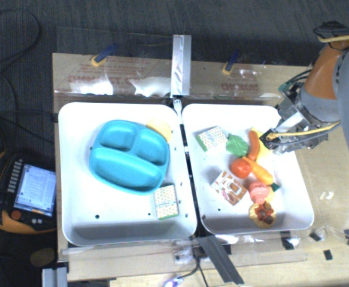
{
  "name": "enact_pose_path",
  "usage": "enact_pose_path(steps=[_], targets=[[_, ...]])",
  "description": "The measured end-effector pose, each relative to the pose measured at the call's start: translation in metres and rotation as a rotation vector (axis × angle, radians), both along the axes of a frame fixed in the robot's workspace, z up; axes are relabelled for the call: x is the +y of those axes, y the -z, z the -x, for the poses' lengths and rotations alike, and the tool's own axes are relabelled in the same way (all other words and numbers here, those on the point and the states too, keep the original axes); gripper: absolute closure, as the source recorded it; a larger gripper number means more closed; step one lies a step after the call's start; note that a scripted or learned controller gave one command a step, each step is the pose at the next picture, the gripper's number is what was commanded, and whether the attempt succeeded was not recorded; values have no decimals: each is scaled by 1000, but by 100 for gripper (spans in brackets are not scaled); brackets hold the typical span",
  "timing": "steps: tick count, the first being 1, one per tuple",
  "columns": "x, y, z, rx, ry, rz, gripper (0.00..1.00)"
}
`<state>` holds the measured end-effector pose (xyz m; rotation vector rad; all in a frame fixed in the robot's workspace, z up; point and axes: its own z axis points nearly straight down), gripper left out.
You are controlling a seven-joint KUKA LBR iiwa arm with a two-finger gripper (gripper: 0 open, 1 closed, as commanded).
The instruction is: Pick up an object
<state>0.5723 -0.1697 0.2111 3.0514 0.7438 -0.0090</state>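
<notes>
The right bin (294,211) holds a heap of toy food: an orange carrot (254,146), a red tomato (241,167), a green leafy piece (236,143), a second orange piece (263,173), a pink item (258,191) and a red-and-yellow item (264,214). Two small cartons lie there as well, a green-patterned one (212,138) and a red-and-white one (229,187). My gripper (269,139) reaches in from the right, low over the bin's right side. Its tip is just right of the carrot, beside a yellow piece (261,153).
The left bin (78,220) carries a blue divided plate (130,154), a yellow item (160,128) behind it and a small green-patterned box (166,201) in front. A metal divider (181,64) stands behind the bins. Handheld devices (30,190) lie left of the bench.
</notes>
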Motion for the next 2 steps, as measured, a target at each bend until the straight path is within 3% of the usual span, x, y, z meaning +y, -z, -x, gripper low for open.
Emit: enact_pose_path(steps=[1,2], targets=[[46,17,4,0,263,-3,100],[88,-45,44,0,-43,-2,100]])
